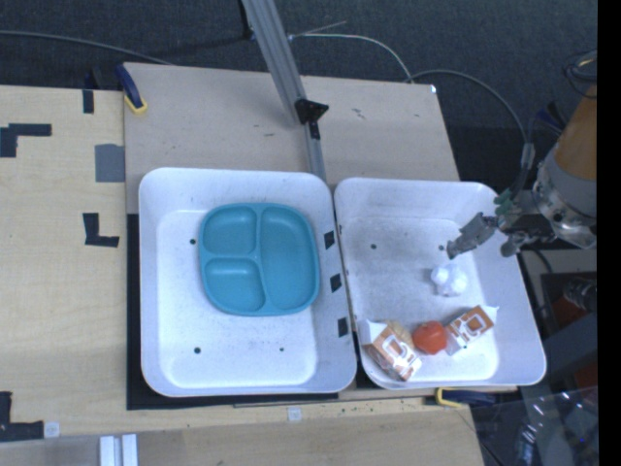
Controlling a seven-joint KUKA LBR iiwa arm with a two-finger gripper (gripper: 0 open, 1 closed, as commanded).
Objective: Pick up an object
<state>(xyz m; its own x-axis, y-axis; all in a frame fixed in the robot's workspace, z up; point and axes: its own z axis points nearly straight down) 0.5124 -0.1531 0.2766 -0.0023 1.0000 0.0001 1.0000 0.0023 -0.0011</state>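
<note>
The claw [482, 233] hangs released, holding nothing. Next it should drop onto the white lump [447, 280] just below it.

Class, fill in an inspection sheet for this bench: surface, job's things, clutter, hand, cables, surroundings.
Surface: two white bins, left bin and right bin, side by side on the bench.
Job's things: white lump, red ball and two orange-and-white packets in the right bin.
Clutter: teal divided plate in the left bin.
Hand: hand above the right bin's right side.
Cables: thin cable behind the bench.
Surroundings: slanted metal rail.
</note>
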